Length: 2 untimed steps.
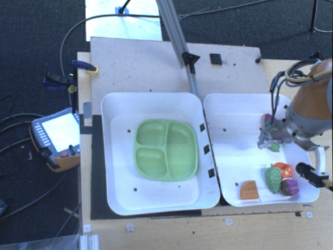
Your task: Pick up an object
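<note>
End effector [270, 139] of mine is low in the right bin [229, 113], over something small and green; can't tell the grip. Toys [281, 178] and an orange block [249, 190] sit near the front corner.

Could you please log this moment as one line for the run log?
arm: over right bin | gripper: low, right side | toys: front right corner | green tray: left bin | grasp: unconfirmed

We see a green divided plate [166, 150] in the left bin [112, 191]. In the right bin [229, 191] the gripper [270, 139] hangs low over a small green-and-purple piece [272, 146]. Near the front corner lie an orange block [249, 190], a green toy [273, 179], a red one [283, 168] and a purple one [290, 187].
</note>
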Each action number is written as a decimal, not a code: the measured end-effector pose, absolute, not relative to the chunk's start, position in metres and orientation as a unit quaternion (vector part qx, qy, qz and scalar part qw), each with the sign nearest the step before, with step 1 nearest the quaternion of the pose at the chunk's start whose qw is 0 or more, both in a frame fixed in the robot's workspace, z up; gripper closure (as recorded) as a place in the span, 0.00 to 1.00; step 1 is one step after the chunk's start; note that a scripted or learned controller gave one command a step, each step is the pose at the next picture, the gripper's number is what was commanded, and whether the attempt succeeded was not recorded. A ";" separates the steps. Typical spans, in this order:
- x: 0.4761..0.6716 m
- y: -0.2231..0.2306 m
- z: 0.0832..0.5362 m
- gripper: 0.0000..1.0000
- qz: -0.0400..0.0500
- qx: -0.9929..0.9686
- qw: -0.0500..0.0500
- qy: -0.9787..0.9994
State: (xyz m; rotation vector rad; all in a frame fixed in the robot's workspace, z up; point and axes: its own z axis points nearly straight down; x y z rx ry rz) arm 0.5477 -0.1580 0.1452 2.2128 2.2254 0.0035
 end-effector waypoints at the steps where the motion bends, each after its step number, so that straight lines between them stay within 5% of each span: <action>1: 0.539 -0.159 0.199 1.00 0.001 0.705 0.002 0.709; 2: 0.540 -0.159 0.236 1.00 0.001 0.705 0.002 0.709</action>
